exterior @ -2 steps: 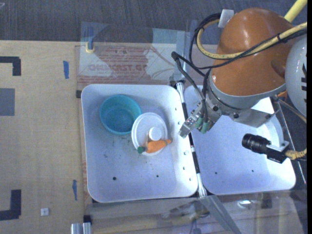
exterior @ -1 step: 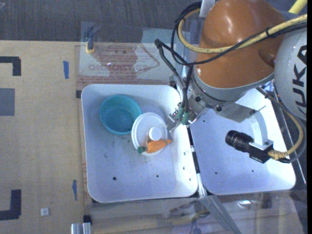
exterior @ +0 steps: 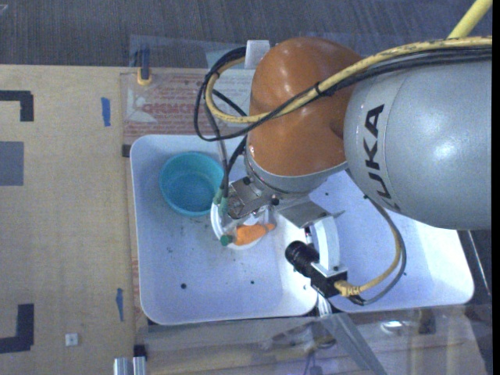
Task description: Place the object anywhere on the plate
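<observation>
even, bright overhead light, glare on the grey arm (exterior: pixel 437 131), soft shadows in the white bin (exterior: pixel 156 272), slightly soft focus.

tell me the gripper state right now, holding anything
gripper: cannot be told; the arm's wrist hides it from above. It sits over the white plate, right by the orange carrot.

A single fixed camera stood above the bench (exterior: pixel 62 209) and looked down at a slant. The arm (exterior: pixel 406 123) entered from the right of the frame and rose close beneath the lens, so its grey casing and orange band (exterior: pixel 301 108) covered much of the upper right. The left bin (exterior: pixel 195 287) lay beneath and to the left of the wrist and was seen nearly whole. The right bin (exterior: pixel 430 272) extended behind the wrist and was largely covered. Dark floor (exterior: pixel 234 6) ran along the top edge.
</observation>
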Robot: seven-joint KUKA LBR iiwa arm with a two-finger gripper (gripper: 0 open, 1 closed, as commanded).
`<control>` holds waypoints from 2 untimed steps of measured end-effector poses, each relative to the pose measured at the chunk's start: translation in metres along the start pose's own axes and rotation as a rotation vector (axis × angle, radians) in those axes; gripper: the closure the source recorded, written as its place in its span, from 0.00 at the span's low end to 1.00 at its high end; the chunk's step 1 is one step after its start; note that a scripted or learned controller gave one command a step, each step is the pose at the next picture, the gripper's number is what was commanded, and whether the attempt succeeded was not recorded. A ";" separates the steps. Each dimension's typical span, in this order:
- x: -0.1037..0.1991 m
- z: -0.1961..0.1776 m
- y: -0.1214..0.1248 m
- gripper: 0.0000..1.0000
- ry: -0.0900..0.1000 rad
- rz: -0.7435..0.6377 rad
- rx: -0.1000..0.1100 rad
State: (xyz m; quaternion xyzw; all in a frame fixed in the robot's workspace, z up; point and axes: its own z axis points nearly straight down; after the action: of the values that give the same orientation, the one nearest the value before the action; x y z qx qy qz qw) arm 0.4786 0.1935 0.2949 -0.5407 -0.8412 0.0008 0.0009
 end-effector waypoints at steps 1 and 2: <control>-0.088 0.009 0.026 1.00 -0.002 0.198 -0.004; -0.128 -0.084 0.022 1.00 -0.002 0.204 -0.004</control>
State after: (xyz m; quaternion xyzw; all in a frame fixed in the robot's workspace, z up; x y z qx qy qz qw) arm 0.5520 0.0864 0.3785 -0.6235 -0.7818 -0.0002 -0.0009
